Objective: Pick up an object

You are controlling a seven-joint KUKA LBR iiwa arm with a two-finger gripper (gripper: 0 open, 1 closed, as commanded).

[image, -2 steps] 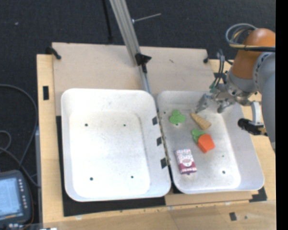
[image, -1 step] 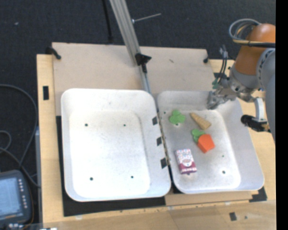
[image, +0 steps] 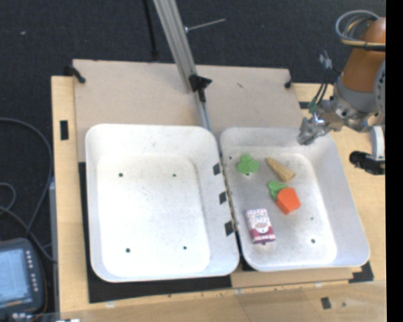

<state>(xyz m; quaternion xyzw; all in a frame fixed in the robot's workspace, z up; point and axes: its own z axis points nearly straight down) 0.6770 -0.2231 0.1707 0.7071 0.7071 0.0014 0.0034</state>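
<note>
Five small objects are seen lying in the right shallow white bin (image: 349, 233). A green clover-shaped toy (image: 247, 165) is placed near the bin's far left corner. Just beside it, toward the far edge's middle, a tan wedge-shaped block (image: 281, 169) is laid at a slant. Near the bin's centre, an orange block (image: 288, 200) is set touching a small green piece (image: 276, 188) on its far side. A pink and white patterned carton (image: 260, 225) is laid flat closer to the left wall, toward the near edge. The grey two-finger gripper (image: 307, 135) is positioned over the bin's far right corner, well apart from every object; nothing is seen between its tips, and their state cannot be told. The left shallow white bin (image: 107, 146) is set alongside on the wooden bench (image: 141, 92).
</note>
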